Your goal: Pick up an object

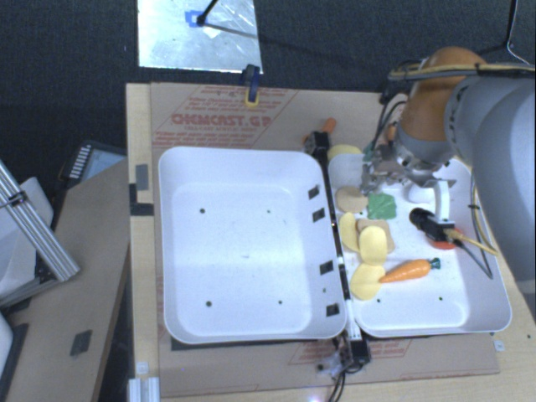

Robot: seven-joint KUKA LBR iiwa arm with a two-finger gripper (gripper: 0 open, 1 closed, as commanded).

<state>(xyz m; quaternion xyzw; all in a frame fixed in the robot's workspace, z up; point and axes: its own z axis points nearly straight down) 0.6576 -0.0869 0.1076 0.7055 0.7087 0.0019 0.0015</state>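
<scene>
Over right bin (435, 312), gripper (374, 177) nears green piece (382, 205); claw state can't tell. Approach step; next needs descent w/ alignment.

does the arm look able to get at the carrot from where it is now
Probably yes. The carrot lies in the open on the right bin's floor, nothing on top of it, only a yellow piece touching its tip. The gripper hangs over the same bin, farther back.
</scene>
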